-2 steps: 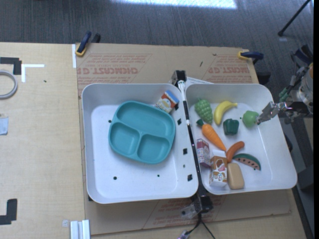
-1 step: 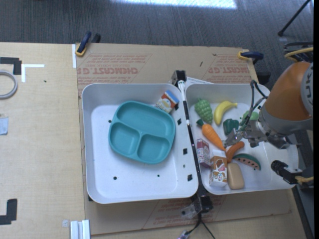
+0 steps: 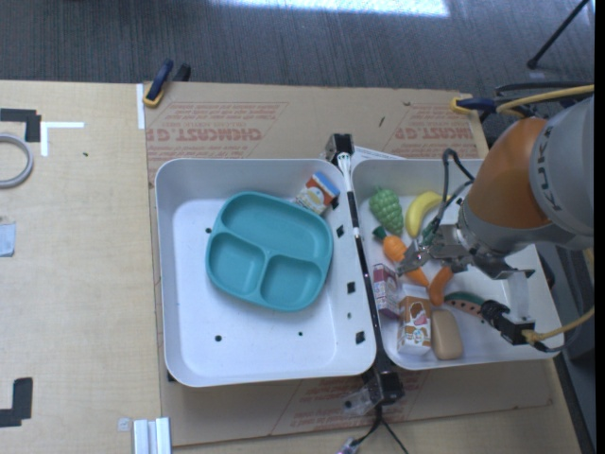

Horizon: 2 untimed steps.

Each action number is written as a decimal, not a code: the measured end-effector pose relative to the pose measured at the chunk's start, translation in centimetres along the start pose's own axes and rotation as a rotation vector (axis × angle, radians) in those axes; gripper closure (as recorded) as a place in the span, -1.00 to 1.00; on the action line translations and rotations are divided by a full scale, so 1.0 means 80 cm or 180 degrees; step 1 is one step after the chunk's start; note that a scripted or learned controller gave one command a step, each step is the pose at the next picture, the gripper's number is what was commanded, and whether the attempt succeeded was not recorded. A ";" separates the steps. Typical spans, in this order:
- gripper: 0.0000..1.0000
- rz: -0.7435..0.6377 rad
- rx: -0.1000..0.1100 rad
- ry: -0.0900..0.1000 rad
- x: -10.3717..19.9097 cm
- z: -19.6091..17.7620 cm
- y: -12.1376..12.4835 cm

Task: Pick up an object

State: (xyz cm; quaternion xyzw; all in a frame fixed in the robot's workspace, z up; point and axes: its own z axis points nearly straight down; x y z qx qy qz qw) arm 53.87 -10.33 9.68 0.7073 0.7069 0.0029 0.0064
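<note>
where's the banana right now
In the camera view the banana lies in the right bin, near its far side, between the green grapes and the arm.

I see my claw (image 3: 413, 265) low in the right bin (image 3: 529, 343), its tips among the toys just beside two carrots (image 3: 394, 248), with a banana (image 3: 422, 211) and green grapes (image 3: 385, 207) behind them. Nearer the front of that bin lie a small carton (image 3: 414, 323) and a bread roll (image 3: 446, 335), touching. The left bin (image 3: 180, 291) holds a teal tray (image 3: 269, 251), with a small packet (image 3: 317, 194) at its far right corner, and both bins sit on the table (image 3: 76, 282).
</note>
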 end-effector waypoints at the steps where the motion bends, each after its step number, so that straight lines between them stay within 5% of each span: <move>1: 1.00 0.0010 0.0006 0.0003 0.000 -0.011 0.000; 2: 1.00 -0.0015 0.0036 0.0009 0.052 -0.301 -0.014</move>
